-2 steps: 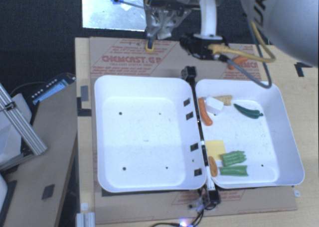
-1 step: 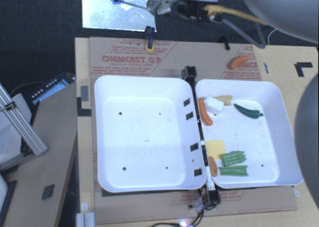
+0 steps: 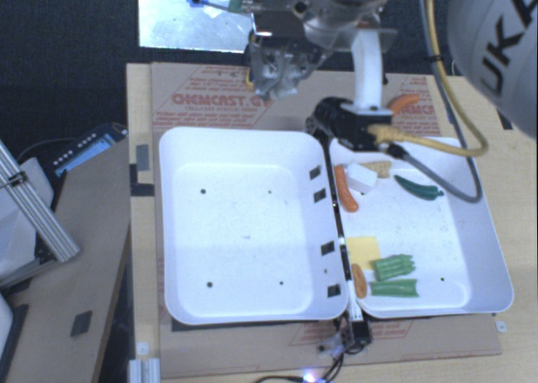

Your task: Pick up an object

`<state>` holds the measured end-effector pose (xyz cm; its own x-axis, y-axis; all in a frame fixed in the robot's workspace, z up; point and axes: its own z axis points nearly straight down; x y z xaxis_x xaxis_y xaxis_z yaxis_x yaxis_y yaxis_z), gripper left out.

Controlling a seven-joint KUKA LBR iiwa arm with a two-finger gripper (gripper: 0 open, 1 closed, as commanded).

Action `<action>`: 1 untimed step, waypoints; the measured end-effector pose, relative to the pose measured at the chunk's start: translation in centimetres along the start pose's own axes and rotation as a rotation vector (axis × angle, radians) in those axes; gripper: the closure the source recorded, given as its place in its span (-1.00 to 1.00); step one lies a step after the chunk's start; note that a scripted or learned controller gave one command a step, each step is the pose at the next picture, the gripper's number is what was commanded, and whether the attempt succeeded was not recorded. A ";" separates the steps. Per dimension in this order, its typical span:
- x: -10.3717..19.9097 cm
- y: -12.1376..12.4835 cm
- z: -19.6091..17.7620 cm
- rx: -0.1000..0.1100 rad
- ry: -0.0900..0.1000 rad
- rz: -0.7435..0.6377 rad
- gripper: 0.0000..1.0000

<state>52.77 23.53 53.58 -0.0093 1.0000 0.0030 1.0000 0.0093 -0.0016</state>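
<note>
My gripper (image 3: 271,77) hangs high over the cardboard behind the far edge of the left bin (image 3: 181,205), and nothing shows in it. The objects lie in the right bin (image 3: 479,247). An orange carrot-like piece (image 3: 345,189) sits by the divider, with a white block (image 3: 361,178) and a small beige piece (image 3: 382,169) next to it. To their right lies a dark green pepper (image 3: 419,188). Near the front are a yellow square (image 3: 363,249), a small orange piece (image 3: 360,280) and two green pieces (image 3: 393,266) (image 3: 395,289). An orange piece (image 3: 404,102) sits at the far edge.
Black clips (image 3: 326,249) line the seam where the two bins meet. Both bins rest on a cardboard sheet (image 3: 210,100). A yellow cable (image 3: 437,144) loops over the right bin's far side. A metal rail (image 3: 38,213) lies off the bench at the left.
</note>
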 end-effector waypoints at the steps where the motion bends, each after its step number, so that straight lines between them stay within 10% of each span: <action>1: -0.7 4.8 0.1 -0.005 -0.003 0.009 1.00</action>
<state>57.56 22.91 53.51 0.0002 1.0000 0.0001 1.0000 -0.0002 0.0039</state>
